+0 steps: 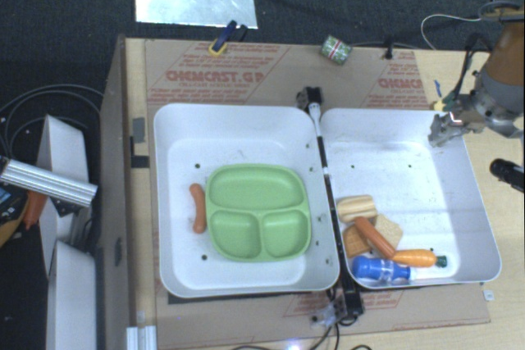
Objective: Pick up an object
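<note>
In the camera view, we find the gripper (444, 127) at the far right rim of the right bin (459, 201); whether it is wide or narrow we cannot tell, and nothing is visibly held. The candidate objects, a carrot (414, 258), a blue bottle (379, 269), a hot dog (373, 237) and a bread piece (356, 207), crowd the bin's near-left corner, touching. We judge that a descent there may catch two items or strike the wall. The cardboard (221, 70) reads "CHEMCAST GP".

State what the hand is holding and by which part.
Nothing that I can see: the hand sits at the right bin's far right corner, apart from the toys heaped at its near left corner.
</note>
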